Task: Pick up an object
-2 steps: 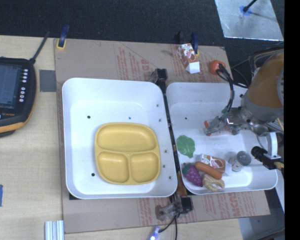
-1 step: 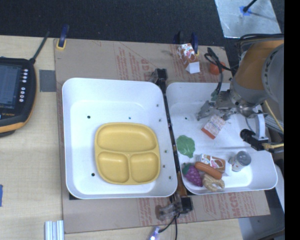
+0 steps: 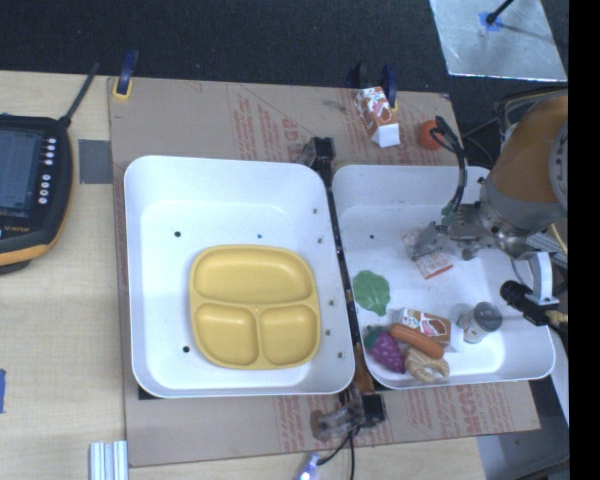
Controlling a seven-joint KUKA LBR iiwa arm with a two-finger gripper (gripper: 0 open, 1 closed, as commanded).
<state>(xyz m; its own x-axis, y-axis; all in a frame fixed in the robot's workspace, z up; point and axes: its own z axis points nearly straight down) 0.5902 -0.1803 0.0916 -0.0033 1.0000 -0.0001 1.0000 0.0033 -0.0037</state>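
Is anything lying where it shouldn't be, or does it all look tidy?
Two things sit outside the bins: a small carton and an orange ball rest on the cardboard behind the right bin, while the other toys are inside it.

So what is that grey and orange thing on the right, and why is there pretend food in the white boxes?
That is a robot arm, seen by a camera looking down from above. Its gripper is like a two-finger hand, low over the right bin, beside a small red and white packet. I cannot tell if it holds anything. Toy food lies near the bin's front: a green leaf, purple grapes, a hot dog and bread. The left bin holds a yellow divided plate. The robot is practising picking something up.
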